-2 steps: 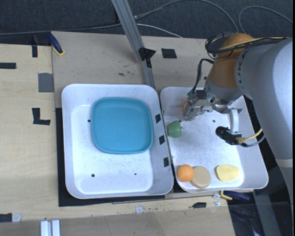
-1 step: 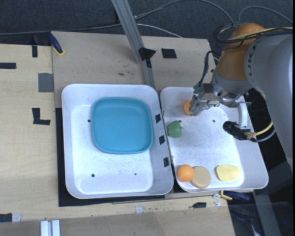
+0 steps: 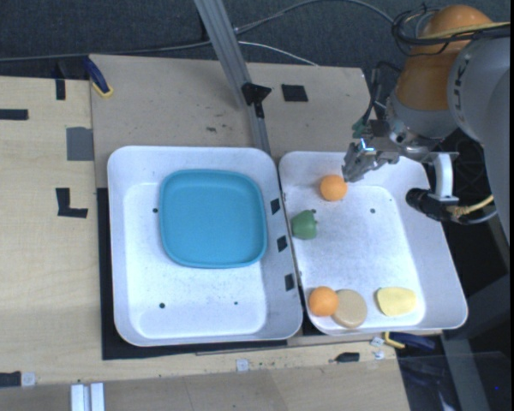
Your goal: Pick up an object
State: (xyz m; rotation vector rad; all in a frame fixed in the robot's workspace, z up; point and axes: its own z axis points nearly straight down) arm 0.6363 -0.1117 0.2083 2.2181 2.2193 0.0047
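We see two white bins side by side on the table (image 3: 34,229). The left bin (image 3: 128,229) holds a blue plate (image 3: 212,217) lying flat near its middle. The right bin (image 3: 420,247) holds five small things. An orange ball (image 3: 332,187) sits near the far edge, and a green piece (image 3: 305,224) lies just beside the wall that the two bins share. Along the near edge we find a second orange ball (image 3: 323,300) touching a tan round piece (image 3: 351,308), with a yellow piece (image 3: 397,300) a little apart to the right.

The arm (image 3: 445,67) reaches in from the right, and its pincer (image 3: 355,168) hangs over the far part of the right bin, just to the upper right of the first orange ball. Its tips are close to that ball, but we cannot tell whether they touch it. We see nothing between the fingers, and we cannot tell whether they are spread or pressed together. All five small things rest on the bin floor.
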